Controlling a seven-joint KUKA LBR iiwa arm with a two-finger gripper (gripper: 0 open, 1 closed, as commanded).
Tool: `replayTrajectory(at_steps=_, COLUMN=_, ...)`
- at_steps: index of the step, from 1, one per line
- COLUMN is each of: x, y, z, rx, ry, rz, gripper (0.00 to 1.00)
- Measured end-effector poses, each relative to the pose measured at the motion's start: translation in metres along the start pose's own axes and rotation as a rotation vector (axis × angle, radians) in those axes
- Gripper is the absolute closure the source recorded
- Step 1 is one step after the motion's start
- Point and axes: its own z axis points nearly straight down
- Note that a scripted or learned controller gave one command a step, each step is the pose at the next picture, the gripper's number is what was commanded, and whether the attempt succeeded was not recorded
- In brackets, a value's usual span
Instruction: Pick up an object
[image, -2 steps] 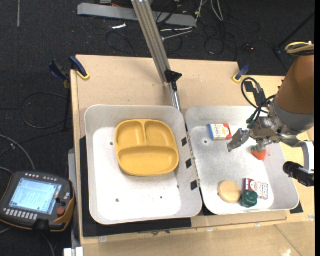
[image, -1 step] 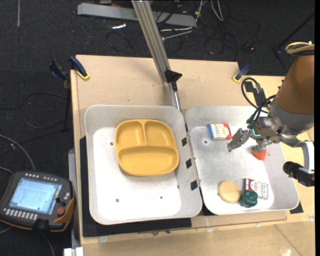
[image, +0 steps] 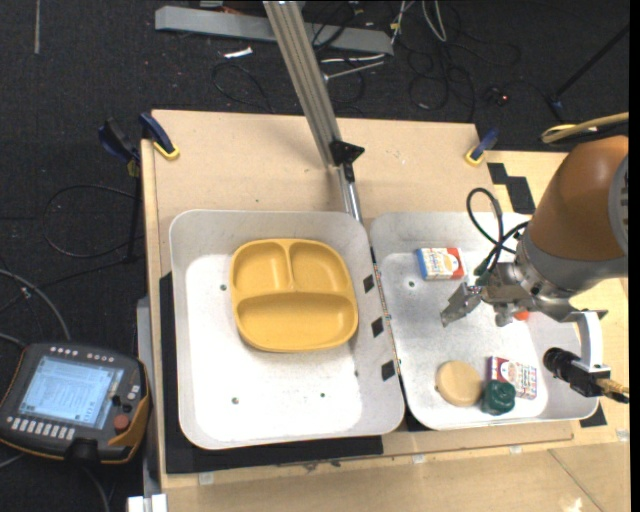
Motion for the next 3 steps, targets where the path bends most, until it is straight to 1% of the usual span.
replayTrajectory(at_steps=1, x=-0.003, y=0.008, z=0.057, rx=-0.001, ry=0.0, rz=-0.001, gripper=0.0)
replayTrajectory(at_steps=2, x=-0.003, y=0.009, z=0.095, rx=-0.007, ry=-0.001, rz=-0.001, gripper=0.0)
replayTrajectory(at_steps=3, x=-0.003, y=0.01, z=0.084, rx=-0.009, ry=-0.001, rz=0.0, gripper=1.0)
